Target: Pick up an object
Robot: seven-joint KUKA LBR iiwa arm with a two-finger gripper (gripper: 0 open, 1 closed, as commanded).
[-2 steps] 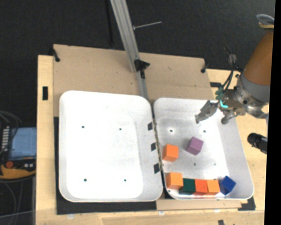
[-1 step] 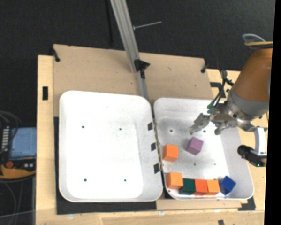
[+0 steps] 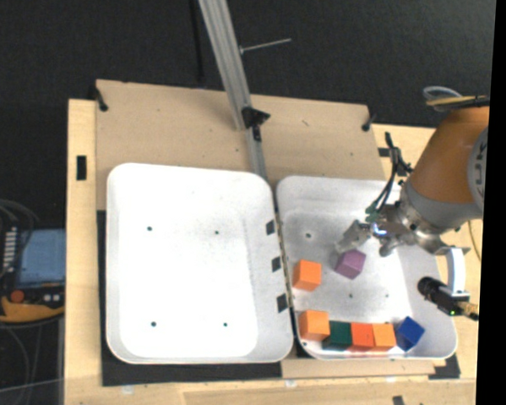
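Note:
My gripper (image 3: pixel 368 242) hangs over the middle of the right bin (image 3: pixel 321 201), open, with its fingers (image 3: pixel 350 238) spread and nothing between them. A purple cube (image 3: pixel 350 263) lies on the bin floor just below the left finger, close to it. An orange cube (image 3: pixel 308 274) sits to the left of the purple one, near the bin's left wall. Along the bin's front wall runs a row of cubes: orange (image 3: pixel 316 323), green (image 3: pixel 340 334), two more orange (image 3: pixel 373 335) and a blue one (image 3: pixel 409 332) at the right end.
The left bin (image 3: pixel 191 262) stands beside the right one. A slanted metal rail (image 3: pixel 234 69) runs from the top down to the gap between the bins. The arm's orange band (image 3: pixel 450 161) covers the right bin's far right corner.

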